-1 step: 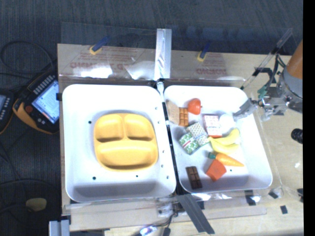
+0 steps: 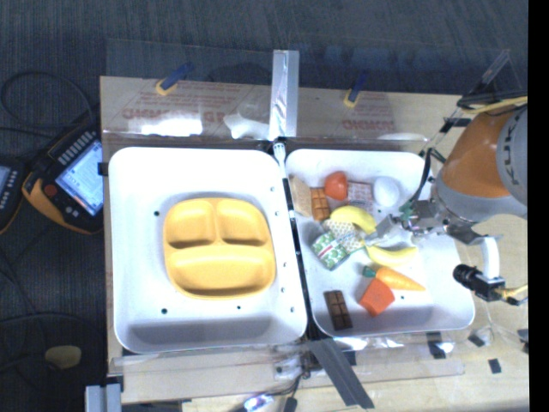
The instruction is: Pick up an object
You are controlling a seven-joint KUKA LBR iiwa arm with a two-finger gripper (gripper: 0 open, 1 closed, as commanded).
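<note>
At the near edge of the surface point(image 2: 257, 93), metal brackets point(image 2: 339, 372) and grey framing ran along the front of the two white bins. The surface was pale wood, with a clear plastic sheet point(image 2: 206, 101) lying across its far side, pinned by two small yellow-and-blue clamps point(image 2: 174, 78). Around it the floor point(image 2: 51, 24) was dark blue-grey carpet. On the floor beside the left bin lay a handheld control pad point(image 2: 73, 183) with a lit screen and an orange casing, and black cables looped away from it.

The left bin point(image 2: 129, 230) held a yellow tray point(image 2: 220, 245) with three compartments, lying flat near the middle.

The right bin point(image 2: 446, 307) held a cluster of toy foods. A red tomato point(image 2: 336, 184) sat toward the far side, with a white egg point(image 2: 387, 190) just to its right. A waffle-like brown piece point(image 2: 309, 200) lay against the left wall. A yellow lemon point(image 2: 353, 219) sat near the middle, a green and white packet point(image 2: 330, 247) beside it, and a banana point(image 2: 390, 251) just to the right. Nearer the front lay a carrot point(image 2: 396, 277), an orange-red block point(image 2: 376, 296) touching it, and a dark chocolate bar point(image 2: 338, 309) to the left.

The arm reached in from the right, its orange band over the right bin's rim. The gripper point(image 2: 410, 221) was low over the bin, near the banana and the lemon. Whether the jaws were apart or together could not be told, and no object was seen between them.
</note>
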